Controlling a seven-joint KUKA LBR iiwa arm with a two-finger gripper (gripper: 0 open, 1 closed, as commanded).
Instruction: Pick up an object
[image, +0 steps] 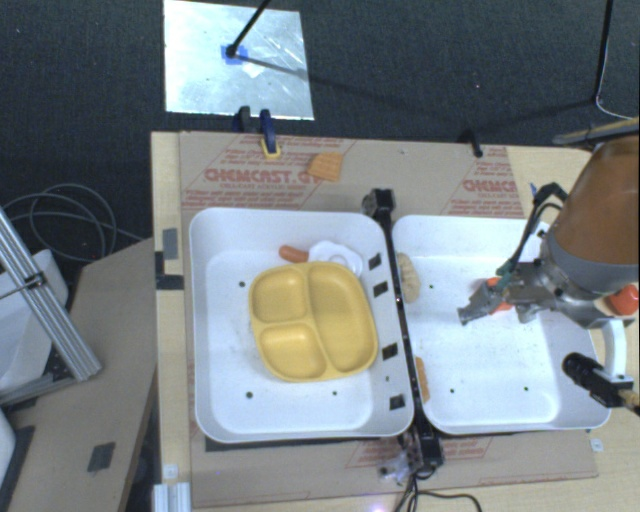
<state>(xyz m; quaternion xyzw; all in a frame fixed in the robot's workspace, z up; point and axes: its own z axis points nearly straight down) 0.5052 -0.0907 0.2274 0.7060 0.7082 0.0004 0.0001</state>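
Reaching in from the right, the grey arm (600, 215) with its orange band hangs low over the right bin (480, 400), its wrist bent so that the hand (478, 308) points leftward toward the bin's middle. Whether the hand's fingers are apart or together I cannot tell; nothing can be made out between them.

The right bin's floor under the hand is bare white. A pale, tan object (408, 277) lies against its left wall near the top, and a small orange-brown piece (422, 378) lies lower along the same wall.

The left bin (225, 400) holds a yellow divided tray (311, 321) with three compartments, lying flat and slightly turned near the bin's centre. Just behind the tray sit a white object (335, 256) touching its upper rim and a small orange item (293, 254) beside that.

On the counter (420, 170) beyond the bins rests a tan block (325, 166), well apart from both bins.
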